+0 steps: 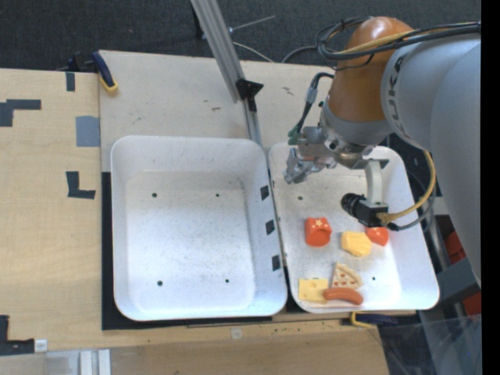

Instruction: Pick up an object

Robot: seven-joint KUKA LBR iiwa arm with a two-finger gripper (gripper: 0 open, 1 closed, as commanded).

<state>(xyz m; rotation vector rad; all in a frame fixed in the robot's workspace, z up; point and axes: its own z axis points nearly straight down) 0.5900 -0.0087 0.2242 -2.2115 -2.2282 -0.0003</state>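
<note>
1. The grey arm (437, 92) reached in from the right, its orange band (367, 65) above the wrist, and its hand (298, 170) hung over the upper left corner of the right bin (414, 287).
2. Whether the hand was open or shut could not be told; its tip showed as one dark grey mass, and nothing was seen held in it.
3. The objects lay lower in the right bin, apart from the hand: an orange-red piece (317, 232) nearest it, a yellow chunk (357, 244) touching a small red piece (377, 236) to the right.
4. Near the front rim lay a pale yellow block (312, 290), a triangular slice (345, 276) and a red sausage-shaped piece (343, 295), close together.
5. The left bin (125, 162) sat just beside the right one on the surface (47, 233).
6. A blue and yellow clamp (105, 72) sat at the rear left of the surface.
</note>
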